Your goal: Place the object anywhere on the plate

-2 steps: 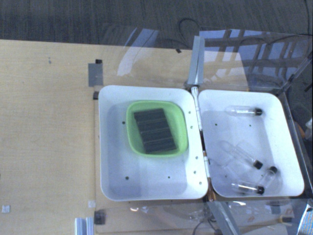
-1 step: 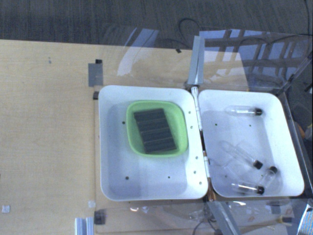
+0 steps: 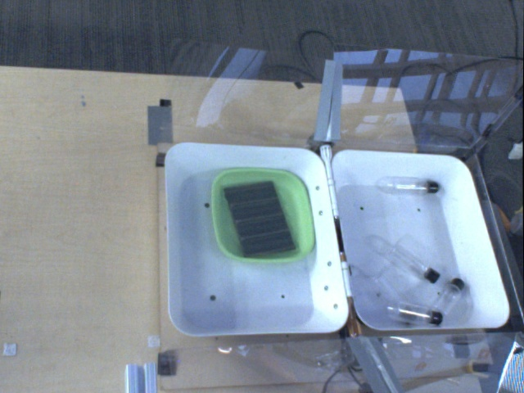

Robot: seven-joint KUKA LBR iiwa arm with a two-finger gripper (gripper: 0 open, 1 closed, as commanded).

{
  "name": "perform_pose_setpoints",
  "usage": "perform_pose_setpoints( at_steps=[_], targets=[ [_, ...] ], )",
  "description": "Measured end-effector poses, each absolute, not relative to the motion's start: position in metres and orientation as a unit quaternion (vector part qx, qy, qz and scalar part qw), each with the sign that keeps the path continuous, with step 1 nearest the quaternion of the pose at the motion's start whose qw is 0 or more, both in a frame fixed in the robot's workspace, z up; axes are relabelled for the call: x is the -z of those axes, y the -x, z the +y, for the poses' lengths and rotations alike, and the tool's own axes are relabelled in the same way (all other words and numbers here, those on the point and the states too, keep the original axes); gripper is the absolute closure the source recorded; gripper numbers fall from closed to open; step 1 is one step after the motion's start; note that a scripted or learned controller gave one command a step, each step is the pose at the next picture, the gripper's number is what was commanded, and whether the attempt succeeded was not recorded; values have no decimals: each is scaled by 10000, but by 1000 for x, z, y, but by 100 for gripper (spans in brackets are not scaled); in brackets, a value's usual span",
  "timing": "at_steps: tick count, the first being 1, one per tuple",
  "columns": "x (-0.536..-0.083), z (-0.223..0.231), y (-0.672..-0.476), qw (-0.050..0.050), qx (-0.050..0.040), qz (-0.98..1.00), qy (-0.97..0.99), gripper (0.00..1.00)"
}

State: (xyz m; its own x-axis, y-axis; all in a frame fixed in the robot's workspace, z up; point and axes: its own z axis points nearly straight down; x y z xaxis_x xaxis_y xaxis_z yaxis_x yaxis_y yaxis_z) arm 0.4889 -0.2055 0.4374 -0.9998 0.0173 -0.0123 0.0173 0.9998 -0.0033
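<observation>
A green square plate [image 3: 303, 219] lies in the left white bin [image 3: 246, 313], toward its far side. A dark grey ribbed rectangular block [image 3: 259, 218] rests on the plate, tilted slightly, covering most of its middle. In the right white bin [image 3: 483, 244] lie several clear tubes with black caps: one near the far wall [image 3: 408, 187], one in the middle [image 3: 407, 260] and two near the front right corner [image 3: 419, 313].
A metal divider post [image 3: 329, 105] stands behind the seam between the two bins. A small grey bracket [image 3: 160, 124] sits on the wooden bench left of the bins. Cables and a clear shield frame run along the back and right.
</observation>
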Motion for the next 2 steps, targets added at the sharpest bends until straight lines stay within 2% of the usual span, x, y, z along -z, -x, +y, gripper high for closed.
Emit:
perform_pose_setpoints(
  at_steps=[2],
  targets=[
    [-439, -205, -494, 69, 37, 9758, 2186, 0]
  ],
)
